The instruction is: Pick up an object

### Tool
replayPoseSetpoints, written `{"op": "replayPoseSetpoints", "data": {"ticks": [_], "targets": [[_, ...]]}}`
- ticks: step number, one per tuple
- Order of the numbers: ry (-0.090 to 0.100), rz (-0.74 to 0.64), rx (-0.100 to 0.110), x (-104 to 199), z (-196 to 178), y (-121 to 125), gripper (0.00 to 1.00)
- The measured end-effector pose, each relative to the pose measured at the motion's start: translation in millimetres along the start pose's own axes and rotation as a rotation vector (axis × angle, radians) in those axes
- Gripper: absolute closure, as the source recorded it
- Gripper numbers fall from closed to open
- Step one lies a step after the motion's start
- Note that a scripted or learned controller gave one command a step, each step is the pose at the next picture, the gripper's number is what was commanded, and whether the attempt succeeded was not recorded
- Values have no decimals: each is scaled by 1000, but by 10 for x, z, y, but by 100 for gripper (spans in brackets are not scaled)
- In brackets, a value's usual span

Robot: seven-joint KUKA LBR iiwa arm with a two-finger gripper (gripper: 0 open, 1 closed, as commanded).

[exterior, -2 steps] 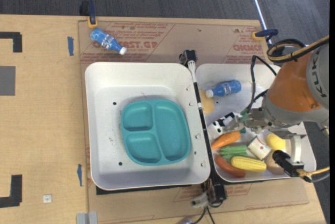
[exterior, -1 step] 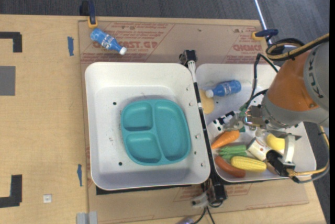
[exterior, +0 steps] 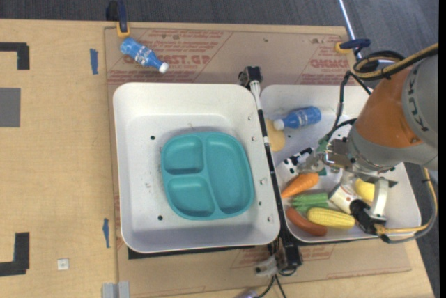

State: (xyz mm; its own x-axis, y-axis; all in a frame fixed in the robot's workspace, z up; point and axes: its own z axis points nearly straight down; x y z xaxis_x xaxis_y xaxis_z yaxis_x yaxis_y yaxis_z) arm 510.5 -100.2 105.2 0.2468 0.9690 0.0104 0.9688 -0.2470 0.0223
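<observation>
Cardboard point(exterior: 279, 60) with red, perhaps upside-down lettering point(exterior: 182, 58)

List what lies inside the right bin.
Blue bottle, carrot, corn cob, green vegetable, red vegetable, small black-and-white toy. The arm covers the bin's right part, hiding whatever lies beneath.

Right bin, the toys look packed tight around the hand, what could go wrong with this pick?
The carrot, green vegetable and corn lie crowded together, so the hand may nudge them or catch two at once. The arm hides part of the right bin, so an unseen toy could get pressed.
</observation>
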Motion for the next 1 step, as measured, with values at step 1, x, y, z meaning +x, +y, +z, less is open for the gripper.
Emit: {"op": "replayPoseSetpoints", "data": {"ticks": [1], "targets": [[-5, -76, -5, -17, -1, 10, 0]]}}
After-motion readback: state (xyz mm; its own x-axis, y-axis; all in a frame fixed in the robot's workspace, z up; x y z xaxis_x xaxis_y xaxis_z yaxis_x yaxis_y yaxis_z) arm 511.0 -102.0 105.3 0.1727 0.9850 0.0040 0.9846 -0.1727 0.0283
